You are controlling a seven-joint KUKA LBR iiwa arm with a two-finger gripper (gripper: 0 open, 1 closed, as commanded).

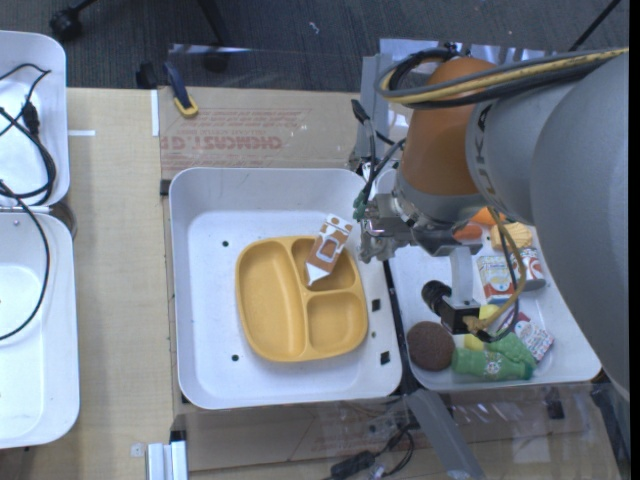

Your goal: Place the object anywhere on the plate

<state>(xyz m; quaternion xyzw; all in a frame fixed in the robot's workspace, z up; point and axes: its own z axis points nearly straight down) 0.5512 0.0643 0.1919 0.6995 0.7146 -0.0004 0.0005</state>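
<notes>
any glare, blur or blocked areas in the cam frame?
Camera view: even, soft light, faint shadows; the white left-hand bin is bright, detail intact; the yellow three-compartment plate and small orange-and-white carton are sharp; the grey arm with orange band looms large, slightly soft, covering much of the right-hand bin.

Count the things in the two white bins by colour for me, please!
Yellow: 1, the divided plate in the left bin.
Orange and white: 1, the small packet on the plate's upper right part.
Brown: 1, the round ball in the right bin.
Green: 1, the bag beside it.
Other packets there are partly hidden by the arm, so not counted.
Total: 4
</notes>
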